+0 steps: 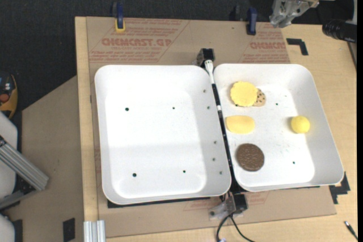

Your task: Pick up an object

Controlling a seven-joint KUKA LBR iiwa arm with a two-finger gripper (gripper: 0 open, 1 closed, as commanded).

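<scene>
The right bin (317,122) holds several food items. A flat yellow disc (243,93) lies at its upper left, partly covering a tan speckled cookie (260,98). Below it lies a yellow oval piece (240,124). A dark brown round cookie (250,157) sits near the bin's front. A small yellow ball (300,124) rests toward the right side. My gripper (282,18) hangs high at the top right, beyond the far edge of the right bin and well apart from every item. Nothing shows between its fingers.
The left bin (113,122) lies beside the right one, with a black hinge strip (214,96) between them. Both rest on a brown cardboard sheet (170,37) held by blue clamps (118,15) at the back. A cable plug (229,207) sits at the front edge.
</scene>
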